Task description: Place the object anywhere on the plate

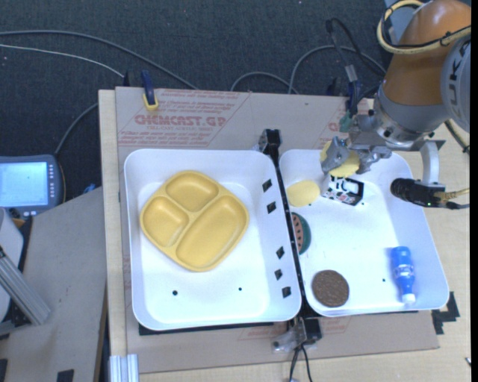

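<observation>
The yellow sectioned plate (194, 220) is seen bare in the left bin (142, 246). In the right bin (426, 246), the claw (345, 166) is lowered by a yellow object (302, 192); its grip cannot be told. Placement is judged undone.

A dark grey carpeted floor (67, 22) surrounds the table (224, 119), whose top is a tan board printed with red lettering. Black cables (60, 56) trail over the carpet. At the left edge sits a small lit screen (26, 181).
</observation>
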Controlling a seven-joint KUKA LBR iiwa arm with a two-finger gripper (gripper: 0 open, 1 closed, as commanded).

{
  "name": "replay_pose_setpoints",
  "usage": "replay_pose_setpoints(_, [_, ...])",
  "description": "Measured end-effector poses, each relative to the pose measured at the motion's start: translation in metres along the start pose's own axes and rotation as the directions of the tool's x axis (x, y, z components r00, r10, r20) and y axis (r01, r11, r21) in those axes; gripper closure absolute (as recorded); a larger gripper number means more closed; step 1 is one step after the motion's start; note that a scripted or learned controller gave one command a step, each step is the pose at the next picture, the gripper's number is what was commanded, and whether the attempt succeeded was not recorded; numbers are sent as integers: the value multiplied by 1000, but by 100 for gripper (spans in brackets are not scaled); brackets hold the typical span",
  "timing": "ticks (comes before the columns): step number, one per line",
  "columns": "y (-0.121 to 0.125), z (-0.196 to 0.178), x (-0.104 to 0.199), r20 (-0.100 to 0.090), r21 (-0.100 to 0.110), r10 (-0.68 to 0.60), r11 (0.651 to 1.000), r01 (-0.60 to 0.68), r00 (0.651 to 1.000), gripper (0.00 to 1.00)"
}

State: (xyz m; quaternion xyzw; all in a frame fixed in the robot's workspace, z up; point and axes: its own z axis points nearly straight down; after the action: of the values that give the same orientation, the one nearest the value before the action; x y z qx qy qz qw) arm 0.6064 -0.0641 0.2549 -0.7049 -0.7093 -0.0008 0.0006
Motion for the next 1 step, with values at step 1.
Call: replay_pose_setpoints(1, [0,3,62,0,2,0,1000,0,1000,100])
